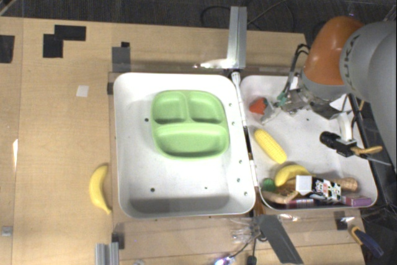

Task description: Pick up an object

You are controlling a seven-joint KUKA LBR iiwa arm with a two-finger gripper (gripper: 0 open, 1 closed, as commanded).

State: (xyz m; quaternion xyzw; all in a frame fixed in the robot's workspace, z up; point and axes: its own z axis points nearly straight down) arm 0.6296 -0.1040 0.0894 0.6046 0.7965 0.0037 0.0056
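My gripper (pixel 271 108) hangs low over the back left part of the right bin (pixel 310 124), reaching in from the right. A small red object (pixel 256 106) lies just to its left, very close to the tip. I cannot tell whether it is touched or held. A yellow corn cob (pixel 270 145) lies in front of the gripper. Along the bin's front edge sit a banana (pixel 290 173), a green item (pixel 268 184), a small white box (pixel 303 183) and several other small toys (pixel 329 189).
The left bin (pixel 130 152) holds a green divided plate (pixel 188 123). A second banana (pixel 98 188) lies on the wooden bench outside the left bin. A metal post (pixel 237 37) stands behind the wall between the bins.
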